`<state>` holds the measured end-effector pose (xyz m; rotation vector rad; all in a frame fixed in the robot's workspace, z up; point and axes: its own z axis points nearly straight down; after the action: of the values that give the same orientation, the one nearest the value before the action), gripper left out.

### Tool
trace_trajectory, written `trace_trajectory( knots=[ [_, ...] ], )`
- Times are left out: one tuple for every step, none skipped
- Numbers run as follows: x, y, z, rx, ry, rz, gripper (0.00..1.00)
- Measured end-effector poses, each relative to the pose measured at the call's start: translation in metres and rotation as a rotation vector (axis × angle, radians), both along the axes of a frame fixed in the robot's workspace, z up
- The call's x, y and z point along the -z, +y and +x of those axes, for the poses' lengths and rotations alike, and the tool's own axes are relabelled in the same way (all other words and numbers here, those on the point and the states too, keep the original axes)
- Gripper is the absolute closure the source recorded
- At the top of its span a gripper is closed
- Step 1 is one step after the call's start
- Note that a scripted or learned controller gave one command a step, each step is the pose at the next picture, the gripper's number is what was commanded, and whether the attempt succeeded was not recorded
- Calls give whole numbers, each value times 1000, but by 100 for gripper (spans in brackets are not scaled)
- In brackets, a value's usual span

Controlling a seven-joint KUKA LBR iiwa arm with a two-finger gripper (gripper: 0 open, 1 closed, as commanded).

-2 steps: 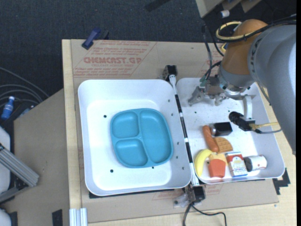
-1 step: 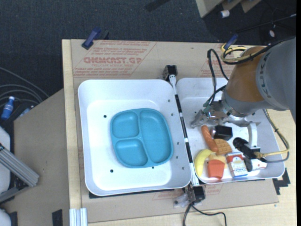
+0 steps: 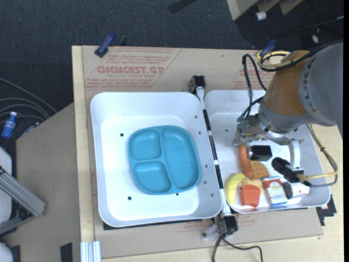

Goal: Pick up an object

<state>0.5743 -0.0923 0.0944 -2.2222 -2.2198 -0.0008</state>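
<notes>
While the arm overhangs the right bin, pincer grip unclear, beside hot dog

You have two bins side by side on the tabletop. The left bin holds a divided plate, lying near its middle. The right bin carries a cluster toward its near edge: a banana at the left, a small block just right of it, and a carton right of that. Behind the block lies a hot dog. The arm reaches in from the right over the right bin's far half, above the hot dog.
</notes>
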Motion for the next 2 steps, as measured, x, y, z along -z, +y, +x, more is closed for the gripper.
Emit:
trace_trajectory(
  knots=[
    [0,0,0,0,0,0,0],
    [-10,0,0,0,-1,0,100]
  ],
)
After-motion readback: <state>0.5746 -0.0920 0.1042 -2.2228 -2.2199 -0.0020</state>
